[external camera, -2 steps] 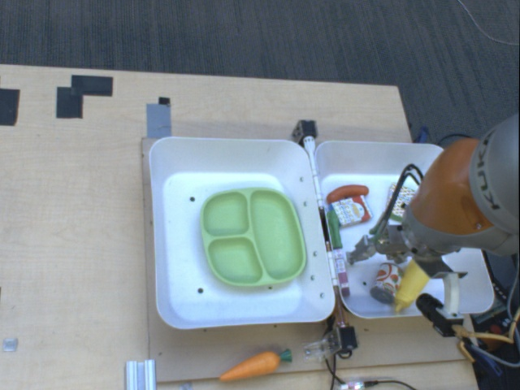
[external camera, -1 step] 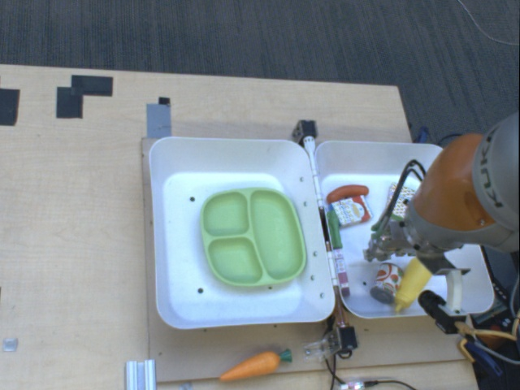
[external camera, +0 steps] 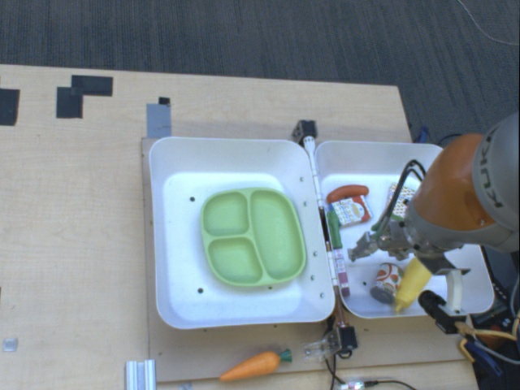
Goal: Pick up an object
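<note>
The grey arm with its orange band (external camera: 455, 189) reaches in from the right over the right bin (external camera: 357, 154), and its gripper (external camera: 375, 246) hangs low above that bin's middle — whether the jaws are wide, narrow or closed on anything cannot be told from this slanted view, since the wrist hides most of them. Several small things lie in that bin: a red sausage-shaped piece (external camera: 348, 192) near the far left corner, a small printed packet (external camera: 351, 211) just in front of it, a yellow bottle-like object (external camera: 410, 284) lying tilted toward the near edge, and a small orange-and-white item (external camera: 387, 278) just beside it, both close under the wrist. A green marker-like stick (external camera: 334, 227) lies along the bin's left wall. The left bin (external camera: 175, 218) holds a pale green divided plate (external camera: 253, 237) with three compartments. On the wooden surface (external camera: 73, 218) in front of the bins lies a toy carrot (external camera: 254, 366), well apart from the gripper.
</note>
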{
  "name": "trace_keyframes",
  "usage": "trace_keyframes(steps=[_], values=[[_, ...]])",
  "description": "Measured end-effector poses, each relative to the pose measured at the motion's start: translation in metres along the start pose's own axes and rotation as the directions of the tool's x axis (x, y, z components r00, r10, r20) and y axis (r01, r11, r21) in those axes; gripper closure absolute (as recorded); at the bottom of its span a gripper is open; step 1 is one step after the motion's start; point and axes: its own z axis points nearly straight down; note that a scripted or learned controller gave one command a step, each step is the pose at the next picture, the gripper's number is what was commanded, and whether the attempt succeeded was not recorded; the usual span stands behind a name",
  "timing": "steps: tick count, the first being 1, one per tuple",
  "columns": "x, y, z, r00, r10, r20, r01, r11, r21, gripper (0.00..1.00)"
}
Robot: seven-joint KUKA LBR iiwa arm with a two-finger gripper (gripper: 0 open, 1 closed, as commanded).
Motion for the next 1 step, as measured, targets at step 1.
trace_keyframes(steps=[1], values=[[0.0009,-0.0049,0.0213,1.0,0.004,0.0,-0.004,1.0,0.013,0.0]])
